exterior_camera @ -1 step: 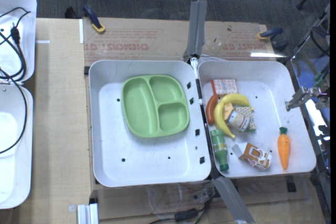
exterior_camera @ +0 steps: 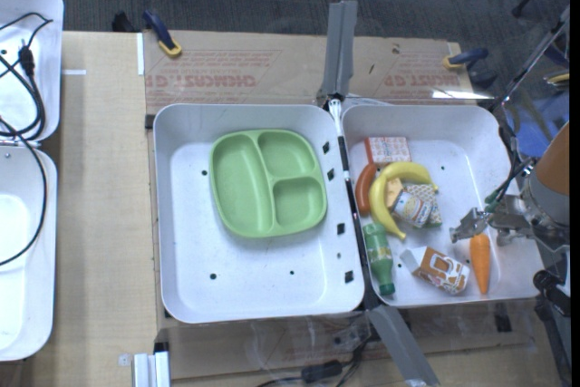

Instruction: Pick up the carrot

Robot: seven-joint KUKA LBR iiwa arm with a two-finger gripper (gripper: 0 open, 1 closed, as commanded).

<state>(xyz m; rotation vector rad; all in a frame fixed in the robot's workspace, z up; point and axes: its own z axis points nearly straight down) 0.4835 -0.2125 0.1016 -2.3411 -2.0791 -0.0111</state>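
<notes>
Gripper: where you see the metal fingers of the gripper [exterior_camera: 478, 225] at the right bin's [exterior_camera: 453, 128] right side, you cannot tell how far apart they stand, and nothing shows held between them.
Carrot: the carrot [exterior_camera: 480, 263] lies upright-lengthwise just below the fingertips, its top end at or nearly at them.
Arm: it reaches in from your right, low over the bin's rim.
Neighbours: a small carton [exterior_camera: 440, 271] lies left of the carrot; a banana [exterior_camera: 395, 192] sits farther left.

We see green divided plate [exterior_camera: 268, 183] in left bin [exterior_camera: 181, 222] | banana [exterior_camera: 395, 188], green bottle [exterior_camera: 379, 258], small cartons [exterior_camera: 445, 271] in right bin [exterior_camera: 453, 127]
</notes>
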